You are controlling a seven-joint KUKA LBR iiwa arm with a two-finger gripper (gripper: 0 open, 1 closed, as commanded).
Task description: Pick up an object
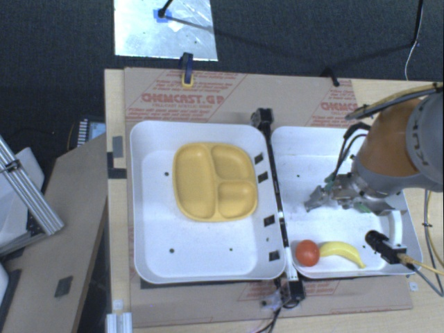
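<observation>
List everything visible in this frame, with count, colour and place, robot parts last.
Bins: two, white, side by side on the bench.
Divided plate: one, yellow, three compartments, middle of the left bin.
Tomato: one, red, near edge of the right bin, just left of the banana.
Banana: one, yellow, near edge of the right bin.
Cardboard sheet: one, tan with red print, under the bins.
Clamp: one, yellow and black, on the cardboard's far edge.
Metal plate: one, silver, on the dark floor beyond the bench.
Arm: one, grey with orange band, over the right bin.
Gripper: one, grey, above the right bin's floor.
</observation>
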